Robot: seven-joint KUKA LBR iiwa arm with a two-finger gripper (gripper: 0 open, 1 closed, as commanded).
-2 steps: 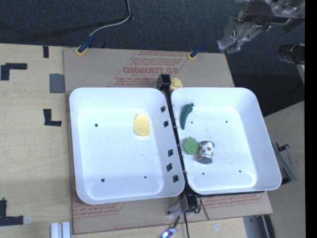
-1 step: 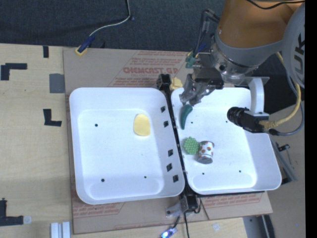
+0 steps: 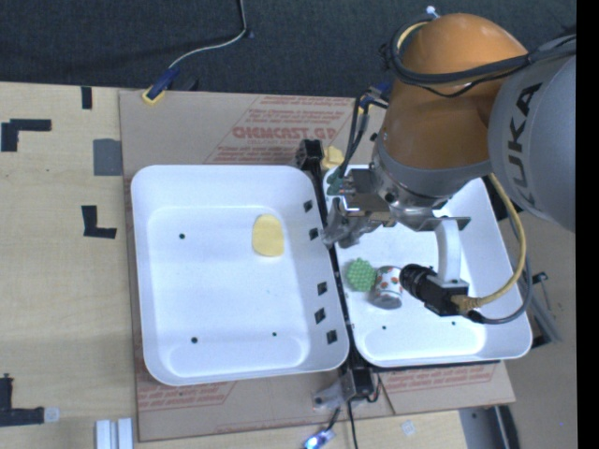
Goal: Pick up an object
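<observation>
Green object [image 3: 360, 274] just below my gripper [image 3: 344, 234] in right bin [image 3: 487, 340], not gripped, small metal cylinder [image 3: 386, 286] touching it, yellow piece [image 3: 268, 236] left of tool in left bin [image 3: 159, 251], can't tell gripper state.

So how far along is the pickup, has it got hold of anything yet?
Nothing looks picked up yet. The yellow piece lies alone in the left bin. The green ball rests on the right bin's floor beside a small jar. The arm hangs low over that bin; grasp and lift remain.
</observation>
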